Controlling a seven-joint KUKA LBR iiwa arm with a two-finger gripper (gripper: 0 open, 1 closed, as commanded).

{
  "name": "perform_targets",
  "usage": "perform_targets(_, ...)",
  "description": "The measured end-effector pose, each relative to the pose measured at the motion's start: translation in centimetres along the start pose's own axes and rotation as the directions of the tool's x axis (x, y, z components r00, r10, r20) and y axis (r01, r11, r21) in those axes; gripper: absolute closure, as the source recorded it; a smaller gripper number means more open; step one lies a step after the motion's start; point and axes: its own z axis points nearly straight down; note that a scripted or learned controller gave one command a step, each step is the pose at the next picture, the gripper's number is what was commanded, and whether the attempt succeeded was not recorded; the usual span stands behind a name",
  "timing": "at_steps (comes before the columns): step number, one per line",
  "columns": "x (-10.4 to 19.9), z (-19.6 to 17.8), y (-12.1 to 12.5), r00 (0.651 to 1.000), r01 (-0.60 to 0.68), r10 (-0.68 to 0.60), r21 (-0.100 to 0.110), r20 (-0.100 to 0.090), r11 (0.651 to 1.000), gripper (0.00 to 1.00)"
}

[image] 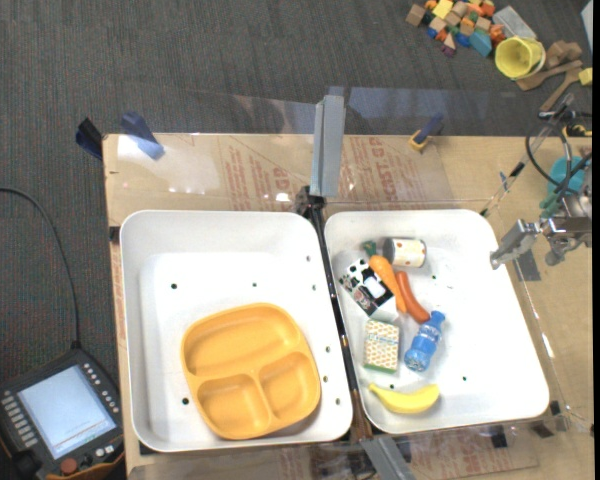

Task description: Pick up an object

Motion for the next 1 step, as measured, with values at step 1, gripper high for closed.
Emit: perform_targets(1,6.22,13.3,1.48,0.995,0.099,-0.099,0.002,-0.002,0.995,0.0)
